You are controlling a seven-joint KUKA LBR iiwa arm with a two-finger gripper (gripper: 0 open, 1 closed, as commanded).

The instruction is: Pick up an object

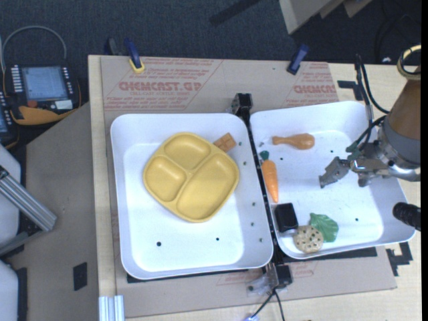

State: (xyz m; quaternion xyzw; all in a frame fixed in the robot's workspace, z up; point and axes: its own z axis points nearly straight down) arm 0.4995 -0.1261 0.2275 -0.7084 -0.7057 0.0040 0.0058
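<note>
We see the end effector (334,172) hanging over bare floor of the right bin (374,239), fingers spread, pinching nothing. Candidates lie around it: a drumstick (294,140) near the bin's far side, a carrot (269,179) along the left wall, a black block (286,217), a cookie (307,239) and a green leafy piece (326,224) at the near edge. We judge the drumstick the easiest pick: it lies apart from its neighbours, so we should centre over it and close across its narrow width.

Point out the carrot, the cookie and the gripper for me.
carrot (269,180): camera view, middle of its orange body.
cookie (307,238): camera view, centre of its top face.
gripper (332,174): camera view, at its fingertips above the right bin.
</note>
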